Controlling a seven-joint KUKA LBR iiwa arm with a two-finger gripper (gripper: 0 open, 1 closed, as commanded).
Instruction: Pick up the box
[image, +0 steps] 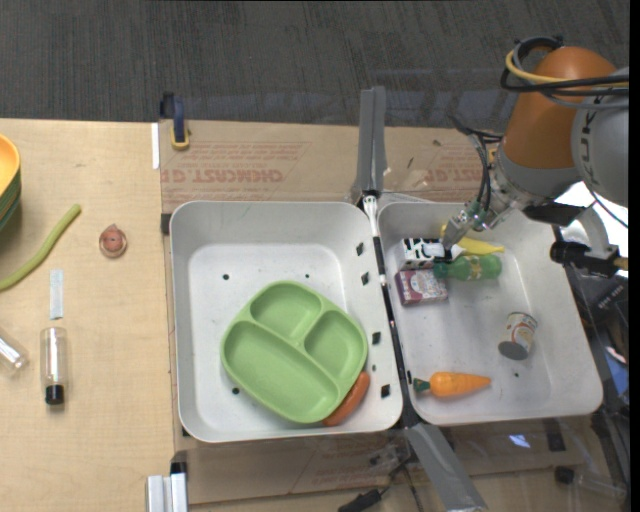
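Your target, the small maroon cardboard box (421, 286), lies flat in the right-hand white bin (560, 400), just beside the green bottle (468, 268). It looks light, stiff and crushable, so take it across its short sides. The gripper (462, 228) hovers near it; I cannot tell its state. One box, one bottle, one tin can (517, 335), one orange carrot (458, 384).
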